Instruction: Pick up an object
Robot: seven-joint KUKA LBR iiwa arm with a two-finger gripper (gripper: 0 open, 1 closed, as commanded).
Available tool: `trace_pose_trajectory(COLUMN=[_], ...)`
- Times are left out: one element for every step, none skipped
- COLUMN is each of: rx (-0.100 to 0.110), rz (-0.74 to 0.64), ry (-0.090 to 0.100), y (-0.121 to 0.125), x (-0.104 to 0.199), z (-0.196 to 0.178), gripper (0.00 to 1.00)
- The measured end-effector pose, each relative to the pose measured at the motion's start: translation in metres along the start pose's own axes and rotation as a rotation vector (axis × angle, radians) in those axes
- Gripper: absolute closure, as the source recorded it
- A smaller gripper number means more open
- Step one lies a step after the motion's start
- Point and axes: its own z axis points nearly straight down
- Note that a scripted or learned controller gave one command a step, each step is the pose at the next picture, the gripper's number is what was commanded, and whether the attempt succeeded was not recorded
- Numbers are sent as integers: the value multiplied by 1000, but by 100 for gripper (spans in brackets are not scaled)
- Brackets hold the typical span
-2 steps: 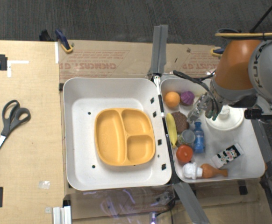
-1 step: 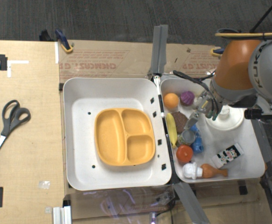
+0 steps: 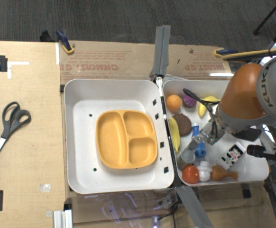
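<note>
The right bin (image 3: pixel 252 172) holds a heap of small toys. An orange ball (image 3: pixel 173 102) and a purple piece (image 3: pixel 190 99) lie at its far left, with a yellow fruit (image 3: pixel 203 107) beside them. A brown ball (image 3: pixel 181 124) rests against a banana (image 3: pixel 174 133). Nearer the front are a blue piece (image 3: pixel 199 151), a red tomato (image 3: pixel 190 174), a white lump (image 3: pixel 204 171) and a brown drumstick (image 3: pixel 223 174). My gripper (image 3: pixel 205 136) hangs low over the bin's middle, just above the blue piece, with the orange band (image 3: pixel 242 96) of the arm behind it.
The left bin (image 3: pixel 78 127) carries a yellow divided plate (image 3: pixel 126 138). A black-and-white card (image 3: pixel 233 155) lies right of the gripper. Scissors (image 3: pixel 7 125) rest on the wooden bench at the left. A grey divider bar (image 3: pixel 161 56) runs between the bins at the back.
</note>
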Motion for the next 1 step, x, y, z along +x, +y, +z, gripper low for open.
trace_pose_trajectory(rx=[-1], rz=[-2], ry=[-2], y=[0], x=[-1], z=[-9], gripper=[100])
